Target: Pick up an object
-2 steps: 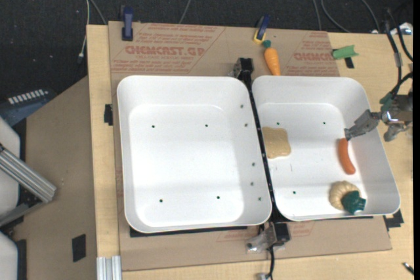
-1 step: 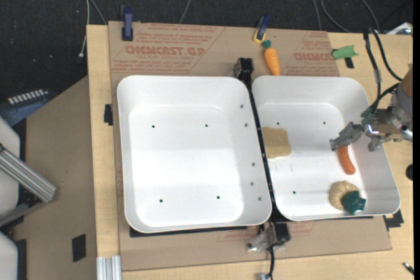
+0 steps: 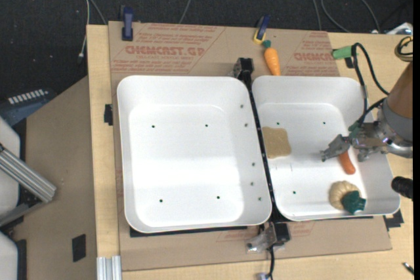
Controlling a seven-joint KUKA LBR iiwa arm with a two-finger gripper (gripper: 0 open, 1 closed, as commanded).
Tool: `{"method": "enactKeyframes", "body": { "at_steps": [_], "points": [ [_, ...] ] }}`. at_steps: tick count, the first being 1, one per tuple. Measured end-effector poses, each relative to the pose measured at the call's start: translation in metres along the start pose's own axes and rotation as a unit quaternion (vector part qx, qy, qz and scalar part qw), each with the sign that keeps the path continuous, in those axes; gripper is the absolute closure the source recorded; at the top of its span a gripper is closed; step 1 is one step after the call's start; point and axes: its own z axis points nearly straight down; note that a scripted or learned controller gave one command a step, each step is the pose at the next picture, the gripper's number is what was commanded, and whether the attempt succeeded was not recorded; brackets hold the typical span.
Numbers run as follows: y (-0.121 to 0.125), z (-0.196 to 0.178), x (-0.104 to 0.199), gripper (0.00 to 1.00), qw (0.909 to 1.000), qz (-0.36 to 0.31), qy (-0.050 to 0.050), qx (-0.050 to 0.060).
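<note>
The gripper hangs low over the right bin, reaching in from the right, and whether it is spread or pinched together cannot be told at this size and angle. Right beside it, on the side toward the arm's wrist and a little nearer the camera, lies a small orange piece, carrot-like, touching or almost touching the gripper; it does not sit visibly inside the grasp, so nothing counts as held. It looks like a light, stiff plastic toy, smooth and tapered, apt to roll or squirt out of a pinch; taking it across its thicker middle, square to its length, seems the safest hold. Further toward the camera from the gripper rests a tan rounded lump with a teal piece against it, probably soft or rubbery. Out ahead of the gripper, toward the left bin, a flat tan square lies thin on the floor, hard to get under. Beyond the bins' far rim, another orange carrot sits on the board.
</note>
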Motion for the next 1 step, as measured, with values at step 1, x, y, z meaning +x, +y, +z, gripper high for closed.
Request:
{"method": "enactKeyframes", "body": {
  "at_steps": [1],
  "points": [
    [0.0057, 0.0440, 0.0007, 0.00, 1.0000, 0.000, 0.000, 0.000]
  ]
}}
